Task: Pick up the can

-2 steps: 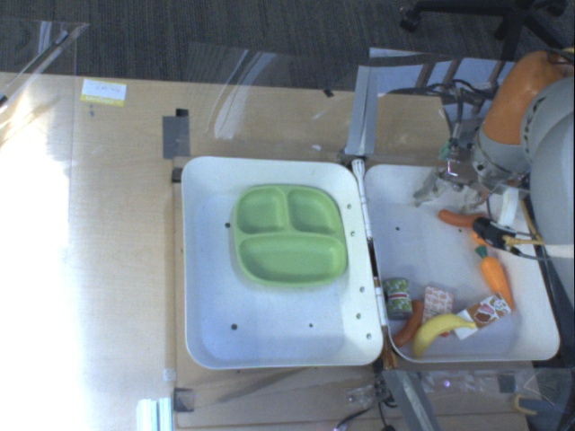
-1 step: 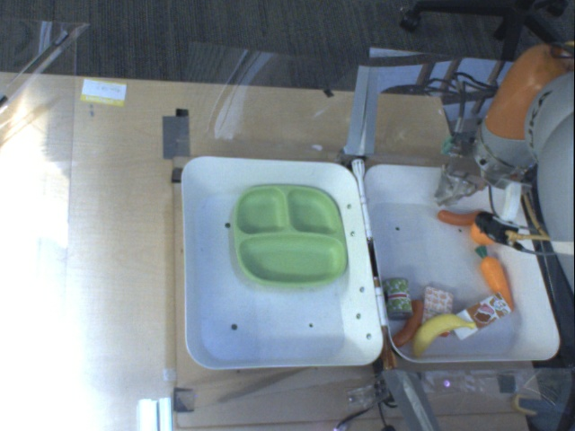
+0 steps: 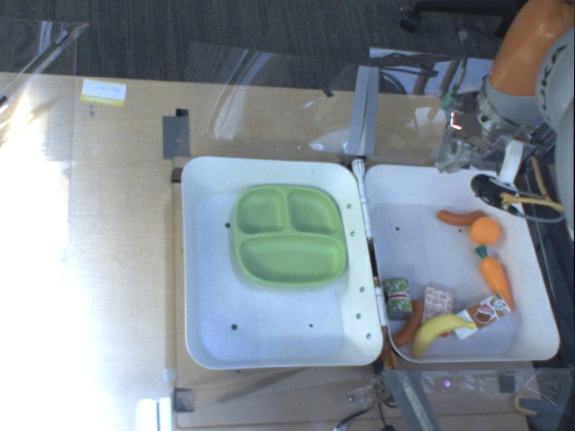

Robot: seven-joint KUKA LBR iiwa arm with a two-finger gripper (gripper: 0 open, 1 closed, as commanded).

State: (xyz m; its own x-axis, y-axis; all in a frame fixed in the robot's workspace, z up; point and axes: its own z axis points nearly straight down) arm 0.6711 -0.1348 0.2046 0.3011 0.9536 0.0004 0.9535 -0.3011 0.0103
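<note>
On the wooden bench [image 3: 108, 241], your gripper [image 3: 458, 155] hangs above the right bin's [image 3: 530, 344] far rim, approach step, jaw state impossible to tell, so next descend toward the can [image 3: 396, 296] lying at that bin's near-left corner beside the banana [image 3: 437, 329].

a robot lab: a wooden bench [image 3: 90, 241] carries two white bins [image 3: 193, 268] fixed with metal brackets [image 3: 364, 115], clear plastic shields, loose cables [image 3: 539, 206], and grey office carpet [image 3: 225, 7] behind it.
</note>
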